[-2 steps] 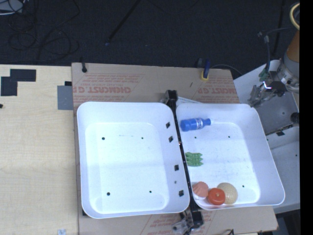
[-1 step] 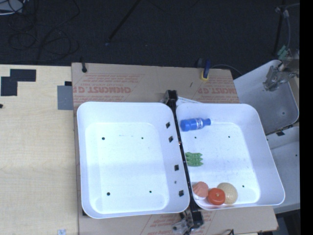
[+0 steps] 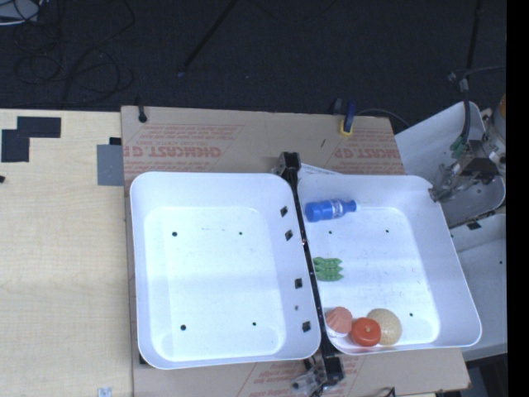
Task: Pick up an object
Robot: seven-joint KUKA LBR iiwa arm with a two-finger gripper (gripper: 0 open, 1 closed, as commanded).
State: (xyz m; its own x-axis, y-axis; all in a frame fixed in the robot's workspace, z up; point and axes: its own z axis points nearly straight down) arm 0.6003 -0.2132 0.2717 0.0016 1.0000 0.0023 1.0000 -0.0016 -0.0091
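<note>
Two shallow white plastic bins sit side by side on a sheet of brown printed cardboard point(image 3: 248, 143), joined along a black clipped divider strip point(image 3: 302, 255). Taking that divider as the landmark, the left bin point(image 3: 145, 222) lies on its far side from the arm, and the right bin point(image 3: 446, 263) lies on the arm's side.

All the loose objects are in the right bin. A small blue plastic bottle with a white cap point(image 3: 330, 210) lies on its side just beside the upper part of the divider. A small green ridged toy piece point(image 3: 327, 269) lies close to the divider's middle. At the divider's lower end, three things cluster together: a pinkish round piece point(image 3: 338, 319) next to the strip, a red round fruit-like toy point(image 3: 365, 332) touching it, and a pale tan round ball point(image 3: 385, 325) touching the red one.

The grey gripper point(image 3: 453, 180) hangs over the right bin's upper outer corner, well apart from every object. Whether its jaws are spread or closed cannot be told.
</note>
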